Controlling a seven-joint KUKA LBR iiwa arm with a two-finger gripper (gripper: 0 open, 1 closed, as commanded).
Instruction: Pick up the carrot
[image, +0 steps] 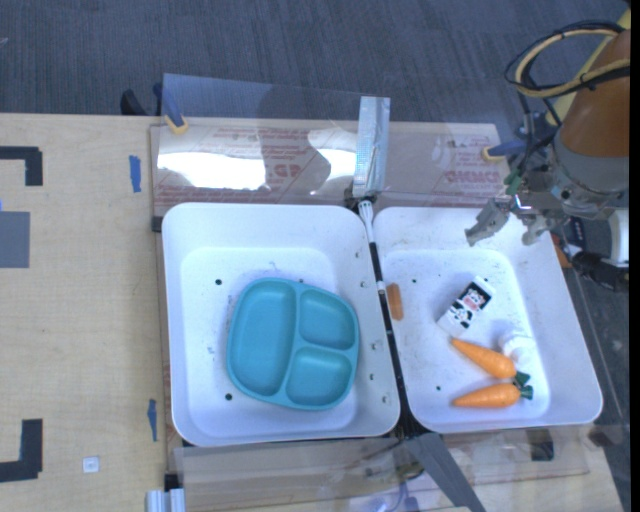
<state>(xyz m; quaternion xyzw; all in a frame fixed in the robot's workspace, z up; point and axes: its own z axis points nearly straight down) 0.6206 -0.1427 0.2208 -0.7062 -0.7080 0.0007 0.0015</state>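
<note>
The pincer (510, 222) hangs over the far edge of the right bin (575, 330), with its two grey fingers (485, 224) spread apart and nothing between them. The arm's orange band (598, 110) sits above it at the upper right, with black and yellow cables looped over the top. Two carrots lie in the near right part of that bin, well apart from the pincer: the upper carrot (484, 357) lies at a slant, and the lower carrot (489, 396) lies nearly level, its green top pointing right. A small white object (518, 347) sits just beside the upper carrot's right end. A little black-and-white carton (467, 304) rests near the bin's middle, and a small orange piece (394, 301) lies against its left wall. The left bin (190, 300) holds a teal divided plate (293, 343) with three compartments. Both bins stand on the pale wooden surface (80, 300).
</note>
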